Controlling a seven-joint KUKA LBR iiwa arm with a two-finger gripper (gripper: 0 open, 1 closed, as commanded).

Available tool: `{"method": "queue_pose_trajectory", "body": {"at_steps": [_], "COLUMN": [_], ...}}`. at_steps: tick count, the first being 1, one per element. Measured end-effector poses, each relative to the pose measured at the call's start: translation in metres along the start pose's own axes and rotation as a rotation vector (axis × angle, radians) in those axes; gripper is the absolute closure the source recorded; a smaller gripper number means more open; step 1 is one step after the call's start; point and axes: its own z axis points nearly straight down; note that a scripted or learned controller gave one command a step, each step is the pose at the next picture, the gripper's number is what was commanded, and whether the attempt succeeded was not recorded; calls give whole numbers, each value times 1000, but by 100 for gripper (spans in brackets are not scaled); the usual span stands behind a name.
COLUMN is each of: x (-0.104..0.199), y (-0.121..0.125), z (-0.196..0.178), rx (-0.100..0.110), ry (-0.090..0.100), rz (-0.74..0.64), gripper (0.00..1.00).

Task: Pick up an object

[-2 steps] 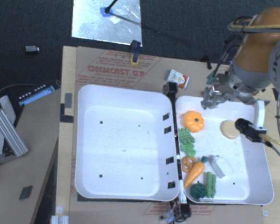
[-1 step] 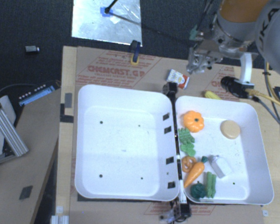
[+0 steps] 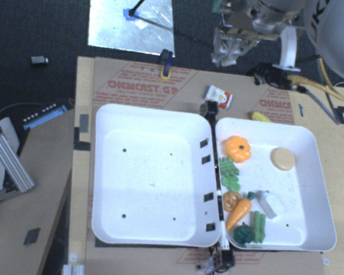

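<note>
Honestly, the pumpkin (image 3: pixel 238 148) in the right bin (image 3: pixel 311 174) looks light, hard and slick; pinching across its ribs seems safest. Gripper (image 3: pixel 228 49) hangs high above, can't tell its state.

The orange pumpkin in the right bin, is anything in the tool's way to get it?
Nothing visible blocks it. The tool hangs above the bench beyond the bins, and the pumpkin sits uncovered, with green leaves beside it, not on top.
</note>
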Motion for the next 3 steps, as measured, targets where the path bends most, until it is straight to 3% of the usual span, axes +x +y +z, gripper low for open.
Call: {"method": "queue_pose_trajectory", "body": {"at_steps": [1, 2, 3], "x": [76, 110, 130], "y": [-115, -17, -133], "z": [-57, -96, -94], "rx": [5, -4, 11], "ry": [3, 1, 1], "rz": [-4, 3, 0], "gripper": [100, 100, 100]}}
